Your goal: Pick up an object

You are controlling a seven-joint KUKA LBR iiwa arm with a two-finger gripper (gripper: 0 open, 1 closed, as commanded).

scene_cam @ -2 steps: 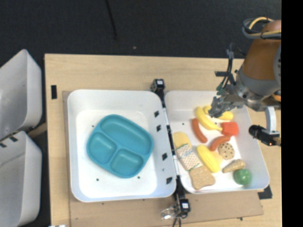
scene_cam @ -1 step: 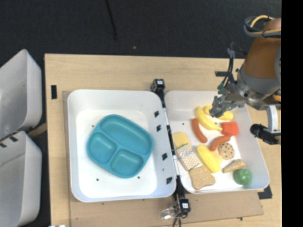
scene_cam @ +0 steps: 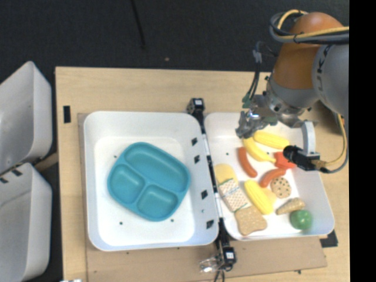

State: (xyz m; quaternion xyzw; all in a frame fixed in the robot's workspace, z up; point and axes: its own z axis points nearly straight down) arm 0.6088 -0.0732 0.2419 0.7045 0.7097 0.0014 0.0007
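My gripper (scene_cam: 251, 125) hangs over the far left part of the right bin (scene_cam: 314, 184), just above and left of a yellow banana bunch (scene_cam: 267, 144). A red sausage (scene_cam: 247, 161) lies just below the gripper. More toy food lies further forward: a second red sausage (scene_cam: 270, 177), a corn cob (scene_cam: 259, 197), a chocolate-chip cookie (scene_cam: 281, 187), a checked cracker (scene_cam: 235, 196), a bread slice (scene_cam: 251, 220) and a green fruit (scene_cam: 301, 218). Nothing shows as lifted by the gripper.
The left bin (scene_cam: 97, 216) holds a blue divided plate (scene_cam: 148, 181). A raised divider with black clips (scene_cam: 202, 157) runs between the two bins. White blocks (scene_cam: 23, 116) stand beyond the bench's left edge.
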